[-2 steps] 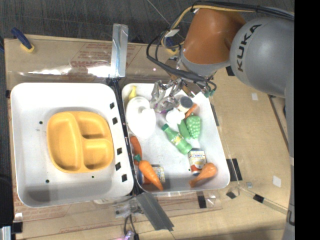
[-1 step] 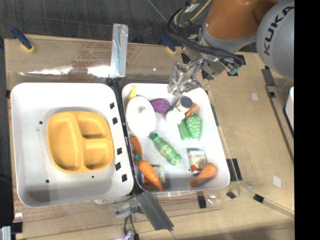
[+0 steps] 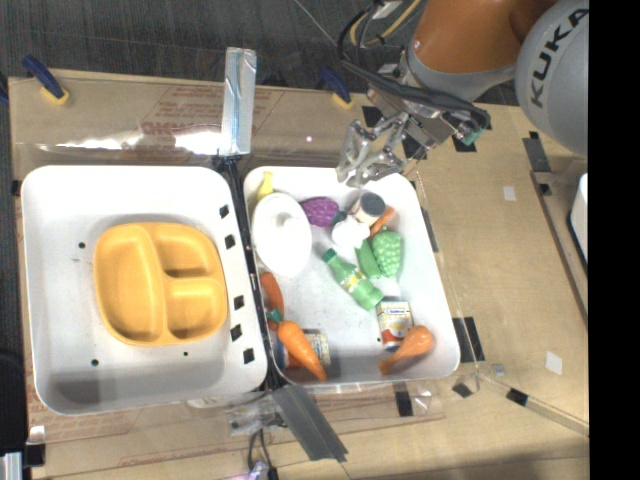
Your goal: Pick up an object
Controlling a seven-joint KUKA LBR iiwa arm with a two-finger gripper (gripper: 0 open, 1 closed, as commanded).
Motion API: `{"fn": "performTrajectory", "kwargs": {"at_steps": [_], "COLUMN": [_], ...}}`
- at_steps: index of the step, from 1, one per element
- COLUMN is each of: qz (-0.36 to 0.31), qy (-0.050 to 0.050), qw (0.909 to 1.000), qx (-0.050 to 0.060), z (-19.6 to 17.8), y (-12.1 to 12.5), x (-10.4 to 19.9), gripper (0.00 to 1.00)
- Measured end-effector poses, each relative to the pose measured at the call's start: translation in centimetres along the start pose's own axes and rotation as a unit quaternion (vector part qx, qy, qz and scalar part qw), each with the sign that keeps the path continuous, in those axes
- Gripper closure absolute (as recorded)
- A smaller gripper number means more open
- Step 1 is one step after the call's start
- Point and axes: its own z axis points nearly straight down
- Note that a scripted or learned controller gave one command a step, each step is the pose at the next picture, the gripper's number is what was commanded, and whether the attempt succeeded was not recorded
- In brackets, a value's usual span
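Observation:
My gripper (image 3: pixel 366 165) hangs over the far rim of the right bin (image 3: pixel 440 298), fingers apart with nothing between them. Just below it lie a purple toy (image 3: pixel 320 210), a small white and dark piece (image 3: pixel 362 211) and a short carrot (image 3: pixel 383 220). Further into the bin are a white bowl (image 3: pixel 280 230), a bumpy green toy (image 3: pixel 384 252), a green bottle (image 3: pixel 352 276), a small labelled bottle (image 3: pixel 395 318), a can (image 3: pixel 319 347) and two carrots (image 3: pixel 300 349) (image 3: pixel 412 343). A yellow banana (image 3: pixel 265 183) peeks out behind the bowl.
The left bin (image 3: pixel 50 218) holds a yellow divided tray (image 3: pixel 160 280). A metallic strip (image 3: pixel 238 98) stands at the back between the bins. The arm's orange band (image 3: pixel 470 18) looms over the bench at the top right.

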Motion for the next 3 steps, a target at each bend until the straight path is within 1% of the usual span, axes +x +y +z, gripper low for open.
{"fn": "performTrajectory", "kwargs": {"at_steps": [1, 2, 3], "qz": [-0.1, -0.156, -0.318], "qy": [0.001, 0.003, 0.001], "qw": [0.995, 0.9877, 0.948], "qx": [-0.001, -0.004, -0.005], "z": [-0.1, 1.8, 6.6], "y": [-4.2, 1.9, -2.3], "x": [4.2, 5.0, 2.6], "gripper": [1.0, 1.0, 1.0]}}
